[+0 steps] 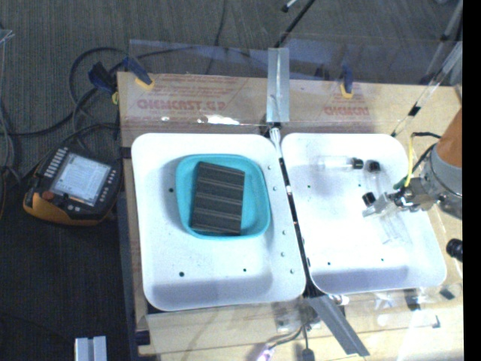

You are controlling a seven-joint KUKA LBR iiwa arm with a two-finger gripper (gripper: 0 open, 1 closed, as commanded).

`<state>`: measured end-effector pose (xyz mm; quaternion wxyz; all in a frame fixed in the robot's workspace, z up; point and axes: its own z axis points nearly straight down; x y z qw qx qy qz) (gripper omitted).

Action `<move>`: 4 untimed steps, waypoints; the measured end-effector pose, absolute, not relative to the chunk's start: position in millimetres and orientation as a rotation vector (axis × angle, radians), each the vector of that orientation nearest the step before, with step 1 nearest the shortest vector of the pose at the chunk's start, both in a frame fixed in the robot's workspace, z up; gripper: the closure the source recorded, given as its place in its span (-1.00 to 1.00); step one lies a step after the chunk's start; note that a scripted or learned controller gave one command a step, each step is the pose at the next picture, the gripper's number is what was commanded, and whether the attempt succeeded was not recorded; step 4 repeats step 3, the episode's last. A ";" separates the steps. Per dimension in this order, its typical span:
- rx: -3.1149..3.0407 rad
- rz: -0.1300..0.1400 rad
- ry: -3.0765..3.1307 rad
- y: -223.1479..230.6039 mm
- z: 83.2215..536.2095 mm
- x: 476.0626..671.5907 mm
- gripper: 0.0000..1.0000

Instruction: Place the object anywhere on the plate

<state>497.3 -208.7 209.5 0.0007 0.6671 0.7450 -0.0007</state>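
A dark grey ribbed block [219,197] lies flat on the teal plate [259,201] in the left bin [210,280], roughly at the plate's centre. My gripper [378,201] hangs over the right side of the right bin [353,265], well away from the plate, with the wrist and orange band at the frame's right edge. Nothing shows held at the gripper. Its clear plastic parts blur against the white bin floor.
A metal divider [279,89] runs between the two bins at the back. A cardboard wall [195,100] with clamps stands behind them. A teach pendant [74,183] and cables lie on the floor to the left.
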 end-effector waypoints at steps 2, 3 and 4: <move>2.055 -0.002 2.369 -224.5 372.1 485.3 -1.00; 2.055 -0.003 2.369 -224.6 372.2 485.2 -1.00; 2.055 -0.003 2.369 -224.6 372.2 485.2 -1.00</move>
